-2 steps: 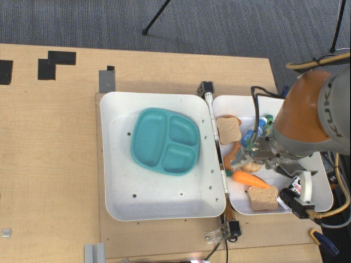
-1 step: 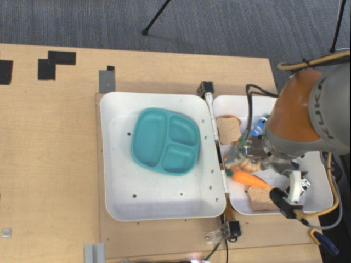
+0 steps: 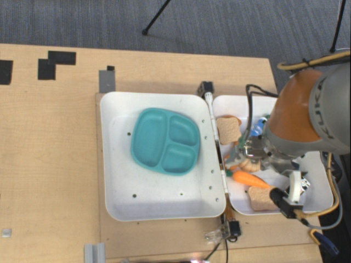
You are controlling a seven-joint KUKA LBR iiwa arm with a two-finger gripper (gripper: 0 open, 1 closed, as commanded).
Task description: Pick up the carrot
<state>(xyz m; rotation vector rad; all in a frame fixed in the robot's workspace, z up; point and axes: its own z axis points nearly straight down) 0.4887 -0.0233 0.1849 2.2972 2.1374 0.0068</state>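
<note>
Arm bent low over right bin, wrist just above carrot; jaws hidden, can't tell state.

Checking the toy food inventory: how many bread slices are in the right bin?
2: one bread slice at the bin's far left corner, another near the front beside the carrot. The arm may hide more.

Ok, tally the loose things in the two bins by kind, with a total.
Divided plate, teal, left bin: 1
Bread slices, right bin: 2
Carrot, right bin: 1
Total: 4, counting what shows; the arm covers part of the right bin.
</note>
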